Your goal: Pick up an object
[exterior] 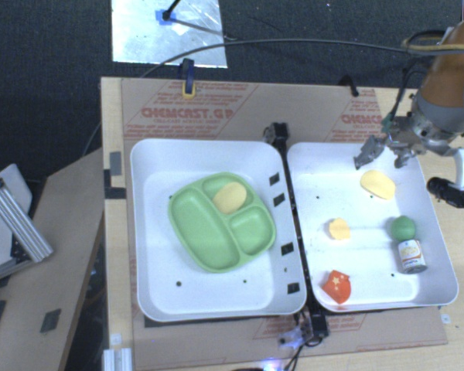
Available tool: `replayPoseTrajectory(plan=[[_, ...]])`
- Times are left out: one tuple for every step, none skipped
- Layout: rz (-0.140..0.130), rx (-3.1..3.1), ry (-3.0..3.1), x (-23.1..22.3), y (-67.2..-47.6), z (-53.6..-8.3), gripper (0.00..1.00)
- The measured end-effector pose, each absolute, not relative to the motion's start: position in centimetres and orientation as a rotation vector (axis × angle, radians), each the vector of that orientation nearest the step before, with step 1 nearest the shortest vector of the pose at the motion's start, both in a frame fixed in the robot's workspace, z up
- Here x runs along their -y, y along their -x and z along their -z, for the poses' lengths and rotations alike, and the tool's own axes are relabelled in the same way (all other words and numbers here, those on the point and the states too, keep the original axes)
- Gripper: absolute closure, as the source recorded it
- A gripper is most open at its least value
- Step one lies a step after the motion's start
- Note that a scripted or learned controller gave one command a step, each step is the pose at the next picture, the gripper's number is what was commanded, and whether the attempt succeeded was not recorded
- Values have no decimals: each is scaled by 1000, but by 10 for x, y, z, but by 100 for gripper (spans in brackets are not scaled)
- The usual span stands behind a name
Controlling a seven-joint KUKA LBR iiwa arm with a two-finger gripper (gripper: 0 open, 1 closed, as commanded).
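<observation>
Nearest the camera, at the front edge of the right bin (pixel 441 284), lies a red piece (pixel 337 286) with a small yellow mark, flat and roughly wedge-shaped.

Left bin (pixel 151 230): a shallow white tray, smooth and glossy. It carries a green plate (pixel 209 238) of moulded plastic, divided into three compartments. A yellow lump (pixel 231 197), rounded and matte, sits in the upper compartment.

Right bin: same white tray, touching the left one along a black-clipped seam. Contents, left to right: the red piece; a small yellow chunk (pixel 339 229), blocky, near the centre; a yellow slice (pixel 378 184), elongated and smooth, long axis running from upper left to lower right; a green ball (pixel 403 227); a small can (pixel 411 256) with a printed label, lying just below the ball and near touching it.

Both bins rest on a cardboard sheet on the desk (pixel 69 207).

Hand (pixel 385 153): positioned above the upper part of the right bin. Two fingers point down and stand moderately spread, with nothing between them.

Key relation: the slice lies just below the hand in the view, slightly toward the front of the bin. It is judged the closest candidate. The chunk, ball and can sit farther forward. A grasp would likely close across the short axis of the slice.
</observation>
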State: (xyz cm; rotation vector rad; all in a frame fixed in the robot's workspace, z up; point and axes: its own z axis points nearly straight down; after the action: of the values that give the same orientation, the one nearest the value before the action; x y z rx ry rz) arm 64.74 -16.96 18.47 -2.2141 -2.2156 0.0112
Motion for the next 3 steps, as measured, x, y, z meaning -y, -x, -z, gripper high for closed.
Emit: replayPoseTrajectory(plan=[[1, 2226, 2219, 169, -650, -194, 0], [-1, 2227, 2217, 167, -652, -132, 0], [2, 2231, 2216, 167, -653, -84, 0]])
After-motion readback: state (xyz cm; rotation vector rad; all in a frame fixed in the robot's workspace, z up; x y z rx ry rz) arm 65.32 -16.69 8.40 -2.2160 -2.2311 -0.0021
